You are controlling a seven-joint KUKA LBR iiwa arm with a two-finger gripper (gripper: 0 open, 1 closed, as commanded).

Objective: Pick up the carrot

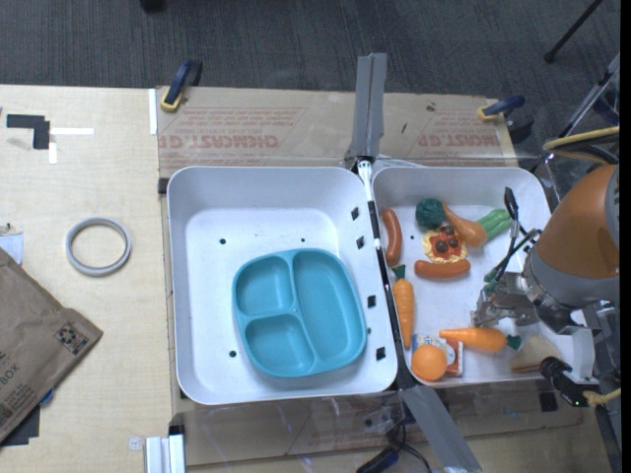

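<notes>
Three carrots lie in the right bin (527,190). One carrot (403,309) lies lengthwise along the bin's left wall. A second carrot (475,339) with a green top lies crosswise near the front. A third carrot (465,228), with green leaves, lies near the back. My gripper (493,306) hangs low in the right part of this bin, just behind and above the front carrot. I see nothing held in it. The arm's grey and orange wrist (582,244) covers the bin's right side.
The right bin also holds a red sausage (392,236), a broccoli piece (429,212), a pizza slice (444,244), another sausage (442,269) and an orange (429,363). A blue divided plate (296,311) lies in the left bin (197,264). A tape ring (98,245) lies on the bench.
</notes>
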